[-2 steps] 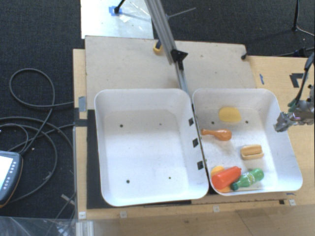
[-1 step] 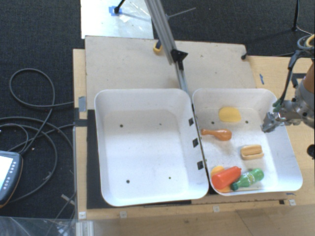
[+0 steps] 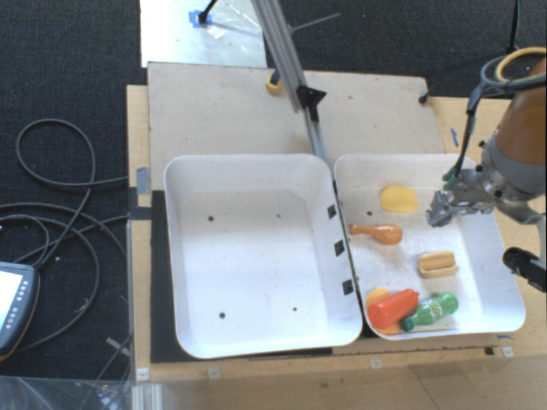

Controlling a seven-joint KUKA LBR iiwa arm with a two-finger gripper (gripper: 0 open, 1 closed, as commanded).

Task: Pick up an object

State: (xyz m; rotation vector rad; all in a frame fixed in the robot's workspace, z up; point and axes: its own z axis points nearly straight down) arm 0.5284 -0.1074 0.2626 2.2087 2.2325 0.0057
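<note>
The right bin holds several toy foods: a yellow round piece at the back, an orange drumstick near the divider, a hot dog bun in the middle, and a red-orange carrot beside a green bottle at the front. My gripper hangs over the back right part of this bin, to the right of the yellow piece and above the bun. Nothing shows between its fingers.
The left bin lies beside the right one, split from it by a ridge with black clips. A slanted metal pole crosses above the bench's back. Cables and a pendant lie on the floor at left.
</note>
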